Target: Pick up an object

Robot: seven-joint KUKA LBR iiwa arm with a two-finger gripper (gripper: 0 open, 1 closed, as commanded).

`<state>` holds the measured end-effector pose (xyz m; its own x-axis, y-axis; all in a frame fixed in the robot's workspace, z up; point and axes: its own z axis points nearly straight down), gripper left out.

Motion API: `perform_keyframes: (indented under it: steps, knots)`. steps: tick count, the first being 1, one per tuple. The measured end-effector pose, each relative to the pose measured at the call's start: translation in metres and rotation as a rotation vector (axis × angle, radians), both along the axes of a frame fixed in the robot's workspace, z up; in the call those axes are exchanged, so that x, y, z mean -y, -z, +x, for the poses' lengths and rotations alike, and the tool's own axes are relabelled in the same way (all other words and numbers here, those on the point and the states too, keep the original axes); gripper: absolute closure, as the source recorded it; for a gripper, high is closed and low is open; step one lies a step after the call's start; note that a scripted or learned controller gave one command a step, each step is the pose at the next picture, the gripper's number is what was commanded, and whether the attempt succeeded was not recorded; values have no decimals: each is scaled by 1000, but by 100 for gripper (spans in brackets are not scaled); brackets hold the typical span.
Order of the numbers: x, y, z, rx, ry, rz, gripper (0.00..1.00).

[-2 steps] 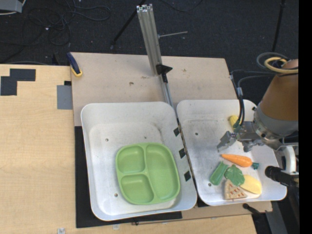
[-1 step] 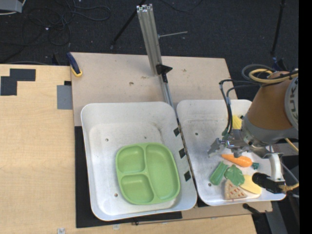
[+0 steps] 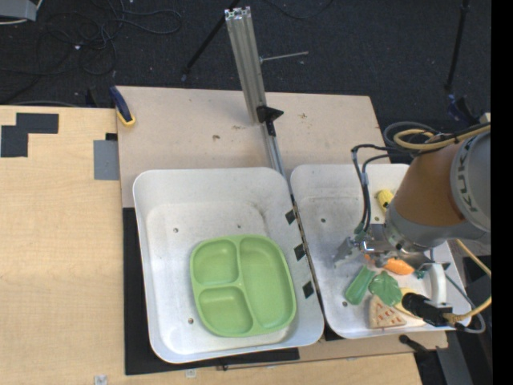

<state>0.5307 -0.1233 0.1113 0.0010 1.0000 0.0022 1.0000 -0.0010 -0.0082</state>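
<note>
Over the right shallow white plastic bin (image 3: pixel 321 215) you're seeing the grey KUKA arm w/ orange band (image 3: pixel 437 195) reaching in, metal two-finger gripper (image 3: pixel 358 249) hanging low above small toys: green oblong piece (image 3: pixel 358 285), orange piece (image 3: pixel 398 268), waffle-pattern wedge (image 3: pixel 389 317). Can't tell claw opening or any hold. Left white bin (image 3: pixel 160 207) is carrying a light-green three-compartment plastic tray (image 3: pixel 240 285).

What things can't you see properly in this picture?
- Gripper: its fingers are small and blurred in the camera view, so open or shut is unclear.
- Yellow object: mostly hidden behind the arm.
- Orange toy and green toy: crowded under the wrist, their shapes unclear.
- Right bin: its far right side is covered by the arm.
</note>
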Motion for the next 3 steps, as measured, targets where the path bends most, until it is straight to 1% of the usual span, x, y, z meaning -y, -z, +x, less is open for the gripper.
perform_keyframes:
  steps: [1, 2, 3]
  knots:
    - [2, -12, 1, 3, 5, -1, 100]
    - [-1, -57, -4, 9, 0, -2, 100]
    - [0, -90, -4, 10, -1, -2, 100]
